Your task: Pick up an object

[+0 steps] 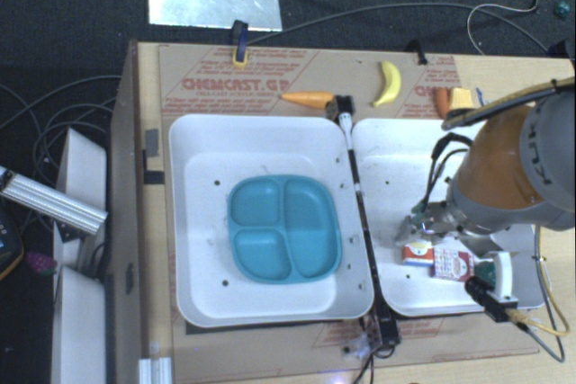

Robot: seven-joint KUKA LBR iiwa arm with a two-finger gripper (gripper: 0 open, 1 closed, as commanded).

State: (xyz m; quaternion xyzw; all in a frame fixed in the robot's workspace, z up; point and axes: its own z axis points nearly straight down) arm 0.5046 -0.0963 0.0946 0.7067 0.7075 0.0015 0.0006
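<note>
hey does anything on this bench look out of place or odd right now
Yes: a banana and a carrot lie on the cardboard behind the bins, outside them. In the right bin, a small carton lies flat beside the gripper.

Looking down at a slant from above the bench, sitting far enough back to be taking in both white bins, left bin lying mid-frame, right bin beside it, dark floor showing beyond the bench's far edge.
</note>
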